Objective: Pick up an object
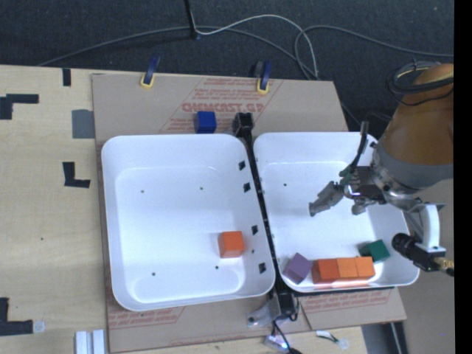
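In the right bin (295, 157), along its near wall, lie a purple block (297, 268), a long orange block (343, 270) and a small green block (376, 251). An orange cube (231, 244) rests in the left bin (147, 161), toward its near right corner. My gripper (341, 205) hangs over the middle of the right bin, above and behind the row of blocks. It is open, its two grey fingers (321, 202) spread apart with nothing between them.
A blue cube (206, 121) sits on the cardboard behind the left bin, outside both bins. Black clips (243, 124) line the divide between the bins. Cables run across the dark floor at the back.
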You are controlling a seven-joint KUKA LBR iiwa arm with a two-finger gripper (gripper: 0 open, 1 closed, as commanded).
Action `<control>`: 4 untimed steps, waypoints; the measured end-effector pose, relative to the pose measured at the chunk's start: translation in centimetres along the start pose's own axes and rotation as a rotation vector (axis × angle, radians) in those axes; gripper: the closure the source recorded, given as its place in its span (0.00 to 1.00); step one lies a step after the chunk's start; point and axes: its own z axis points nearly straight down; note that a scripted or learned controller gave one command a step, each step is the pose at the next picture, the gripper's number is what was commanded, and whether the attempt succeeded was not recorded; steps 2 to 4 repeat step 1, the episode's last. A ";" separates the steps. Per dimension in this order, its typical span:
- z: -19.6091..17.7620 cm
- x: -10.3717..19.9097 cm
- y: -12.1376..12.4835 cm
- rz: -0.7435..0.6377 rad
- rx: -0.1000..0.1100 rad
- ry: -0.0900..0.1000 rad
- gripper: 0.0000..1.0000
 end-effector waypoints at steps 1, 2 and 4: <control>-0.2 0.0 0.1 -0.001 -0.006 0.000 0.00; -0.2 0.0 0.1 -0.001 -0.006 0.000 0.00; -0.2 0.0 0.1 -0.001 -0.006 0.000 0.00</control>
